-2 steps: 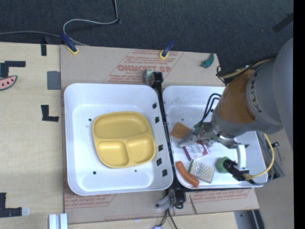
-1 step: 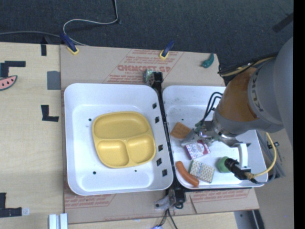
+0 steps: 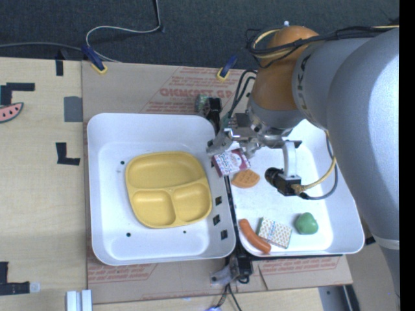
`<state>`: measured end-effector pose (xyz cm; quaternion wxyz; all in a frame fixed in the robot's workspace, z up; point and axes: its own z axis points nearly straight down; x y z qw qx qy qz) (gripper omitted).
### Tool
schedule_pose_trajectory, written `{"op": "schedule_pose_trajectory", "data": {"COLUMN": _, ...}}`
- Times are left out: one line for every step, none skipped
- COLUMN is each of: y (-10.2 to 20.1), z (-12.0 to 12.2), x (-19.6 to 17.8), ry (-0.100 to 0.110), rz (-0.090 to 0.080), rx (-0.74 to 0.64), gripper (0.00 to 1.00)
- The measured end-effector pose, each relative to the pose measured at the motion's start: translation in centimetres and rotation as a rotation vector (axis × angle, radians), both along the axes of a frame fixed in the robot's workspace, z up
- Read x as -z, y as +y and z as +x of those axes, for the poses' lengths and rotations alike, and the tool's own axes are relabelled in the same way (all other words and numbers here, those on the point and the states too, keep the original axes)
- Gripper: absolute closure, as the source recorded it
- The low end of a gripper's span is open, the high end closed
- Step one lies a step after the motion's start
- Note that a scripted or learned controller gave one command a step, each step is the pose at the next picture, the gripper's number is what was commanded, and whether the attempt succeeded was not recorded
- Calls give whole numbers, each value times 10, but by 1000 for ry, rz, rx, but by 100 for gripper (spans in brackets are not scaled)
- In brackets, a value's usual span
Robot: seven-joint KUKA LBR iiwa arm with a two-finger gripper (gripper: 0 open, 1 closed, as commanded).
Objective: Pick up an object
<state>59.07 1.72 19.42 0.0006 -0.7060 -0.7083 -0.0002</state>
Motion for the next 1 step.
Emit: {"op": "schedule_pose_trajectory", "data": {"y": -33, "z": 3, "x": -77, "ry": -1, "rz": -3, "rx": 3, "gripper": 100}}
